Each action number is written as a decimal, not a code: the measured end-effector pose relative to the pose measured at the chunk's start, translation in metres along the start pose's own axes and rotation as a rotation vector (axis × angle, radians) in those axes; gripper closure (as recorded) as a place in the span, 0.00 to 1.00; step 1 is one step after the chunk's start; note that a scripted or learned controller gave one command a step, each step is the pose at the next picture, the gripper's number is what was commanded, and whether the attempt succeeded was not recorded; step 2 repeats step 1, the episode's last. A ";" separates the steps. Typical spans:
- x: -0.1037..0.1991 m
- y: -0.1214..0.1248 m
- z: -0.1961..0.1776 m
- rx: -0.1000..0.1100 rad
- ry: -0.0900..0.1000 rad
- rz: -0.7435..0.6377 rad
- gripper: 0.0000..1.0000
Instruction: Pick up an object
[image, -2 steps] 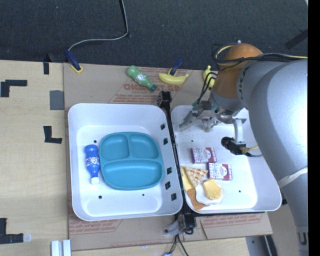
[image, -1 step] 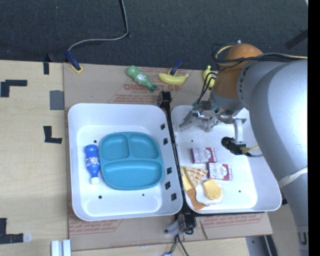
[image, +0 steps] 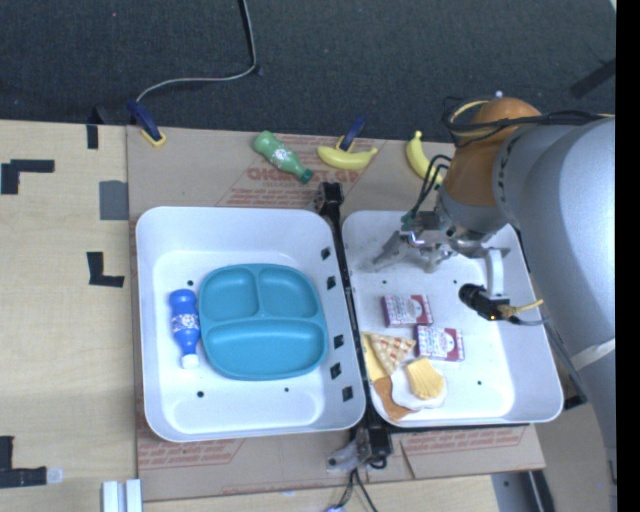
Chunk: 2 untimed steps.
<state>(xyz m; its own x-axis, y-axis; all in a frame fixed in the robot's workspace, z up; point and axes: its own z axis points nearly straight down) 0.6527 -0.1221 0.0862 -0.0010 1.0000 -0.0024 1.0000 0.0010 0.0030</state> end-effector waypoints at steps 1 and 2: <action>0.019 -0.061 0.000 0.001 0.001 0.001 0.00; 0.019 -0.061 0.000 0.001 0.001 0.001 0.00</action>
